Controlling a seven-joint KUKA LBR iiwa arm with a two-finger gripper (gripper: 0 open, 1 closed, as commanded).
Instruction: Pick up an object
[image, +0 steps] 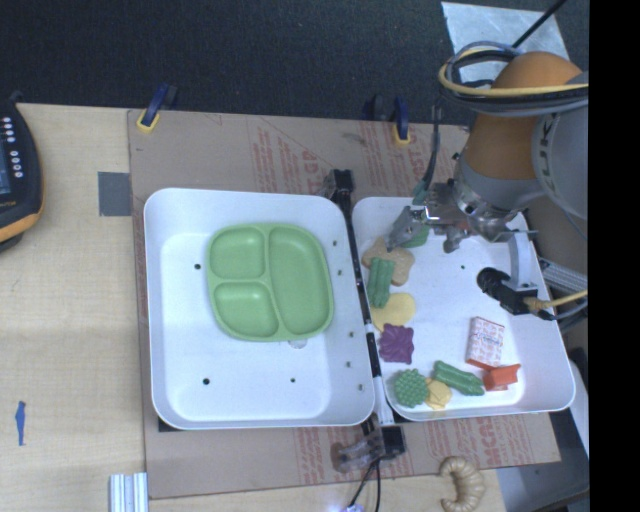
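Two shallow white bins sit side by side: the left bin (170, 390) holds a green divided plate (270, 281), the right bin (545, 395) holds small toy foods. The gripper (430, 225) hangs low over the right bin's far-left corner, a green piece (413, 236) at its tips; open, closed or gripping, I cannot tell. Nearest targets, the tan cookie-shaped toy (395, 264) and green pickle-like toy (379, 284) just beside the bin's left wall, look light, rigid and slick, best pinched across the narrow width, with wall clearance tight.

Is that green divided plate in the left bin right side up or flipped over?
Right side up: the green plate shows its three hollow compartments facing upward, lying flat in the left bin.
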